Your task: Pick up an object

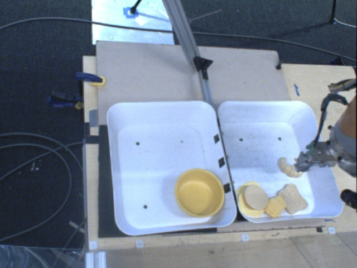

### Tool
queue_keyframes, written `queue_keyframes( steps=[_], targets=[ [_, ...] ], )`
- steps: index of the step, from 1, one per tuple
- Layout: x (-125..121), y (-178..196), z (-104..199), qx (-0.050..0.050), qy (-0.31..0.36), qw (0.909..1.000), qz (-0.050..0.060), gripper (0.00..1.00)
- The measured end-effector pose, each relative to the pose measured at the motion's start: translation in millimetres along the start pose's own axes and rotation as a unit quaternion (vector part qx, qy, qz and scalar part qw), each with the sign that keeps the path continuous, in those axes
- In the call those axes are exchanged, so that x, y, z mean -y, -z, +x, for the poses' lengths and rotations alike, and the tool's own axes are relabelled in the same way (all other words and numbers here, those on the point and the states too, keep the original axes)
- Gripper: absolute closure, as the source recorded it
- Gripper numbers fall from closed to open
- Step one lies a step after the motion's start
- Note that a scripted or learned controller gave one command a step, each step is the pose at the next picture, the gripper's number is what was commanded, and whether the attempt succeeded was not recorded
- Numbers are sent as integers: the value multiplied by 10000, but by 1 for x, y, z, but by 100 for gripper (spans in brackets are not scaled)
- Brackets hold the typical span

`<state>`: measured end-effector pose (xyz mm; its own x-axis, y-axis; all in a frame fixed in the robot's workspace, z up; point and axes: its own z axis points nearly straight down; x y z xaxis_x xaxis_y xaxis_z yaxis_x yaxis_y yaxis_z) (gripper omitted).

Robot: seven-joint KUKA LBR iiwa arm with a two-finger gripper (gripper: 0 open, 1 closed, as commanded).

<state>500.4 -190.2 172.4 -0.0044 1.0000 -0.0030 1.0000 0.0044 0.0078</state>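
My gripper (304,162) reaches in from the right and is low over the right bin (262,121), near its right wall. Its tip sits right against a small pale curved piece (286,167) that lies on the bin floor. Along the front of that bin lie a tan round disc (256,196) on a small yellow plate (243,200), a yellow ridged piece (274,207) and a beige speckled slab (293,199). A yellow bowl (199,192) stands upright in the front right corner of the left bin (150,133).
The grey arm (343,144) with dark cables stands over the right bin's right rim. A slanted metal pole (187,35) crosses the bench at the back and ends near the bins' shared wall. Blue and yellow clamps (89,79) grip the bench's left edge.
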Motion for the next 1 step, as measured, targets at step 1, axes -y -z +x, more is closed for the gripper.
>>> queue_keyframes(
  steps=[1],
  targets=[
    [-2, 53, -1, -2, 4, 10000, 7, 100]
  ],
)
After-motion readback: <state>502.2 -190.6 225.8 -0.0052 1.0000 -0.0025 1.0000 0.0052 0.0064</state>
